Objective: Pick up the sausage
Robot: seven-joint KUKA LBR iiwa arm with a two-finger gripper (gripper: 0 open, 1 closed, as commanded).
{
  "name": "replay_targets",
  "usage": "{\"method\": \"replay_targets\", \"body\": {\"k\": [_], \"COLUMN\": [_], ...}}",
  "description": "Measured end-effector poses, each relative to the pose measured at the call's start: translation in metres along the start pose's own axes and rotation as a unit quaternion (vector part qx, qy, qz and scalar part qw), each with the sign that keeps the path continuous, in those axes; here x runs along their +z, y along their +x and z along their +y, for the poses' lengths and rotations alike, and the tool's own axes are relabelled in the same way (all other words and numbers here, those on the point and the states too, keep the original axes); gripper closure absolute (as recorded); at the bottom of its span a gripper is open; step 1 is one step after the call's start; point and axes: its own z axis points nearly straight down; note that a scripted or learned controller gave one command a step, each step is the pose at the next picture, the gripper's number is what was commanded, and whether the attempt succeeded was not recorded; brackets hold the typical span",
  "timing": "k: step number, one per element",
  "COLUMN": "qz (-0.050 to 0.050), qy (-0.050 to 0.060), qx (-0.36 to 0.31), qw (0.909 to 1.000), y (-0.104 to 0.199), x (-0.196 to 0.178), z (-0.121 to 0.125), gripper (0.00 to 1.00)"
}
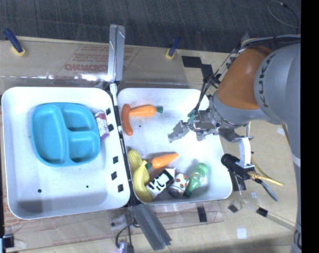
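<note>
Approach step: the hand (176, 133) hangs over the right bin (201, 96), nothing between its fingers.

How far it is open I cannot tell. The sausage (126, 119) lies well to the hand's left against the bin's left wall, touching the carrot (144, 110) at its upper end. My judgement: the next move calls for travel left, then a descent clear of that carrot. Readable writing: red "CHEMICAL" on the cardboard (86, 65) under the bins, "KUKA" partly visible on the arm (260, 86).
</note>
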Motion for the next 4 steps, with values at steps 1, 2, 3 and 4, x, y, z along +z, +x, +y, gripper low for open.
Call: {"method": "replay_targets", "body": {"k": [1, 2, 3, 4], "qz": [0.0, 0.0, -0.001, -0.001], "qy": [-0.001, -0.001, 0.0, 0.002], "qx": [0.055, 0.093, 0.099, 0.098], "qw": [0.9985, 0.9957, 0.9951, 0.9952], "y": [0.07, 0.149, 0.153, 0.153], "x": [-0.014, -0.001, 0.001, -0.008], "z": [0.059, 0.079, 0.041, 0.041], "gripper": [0.0, 0.0, 0.0, 1.0]}}
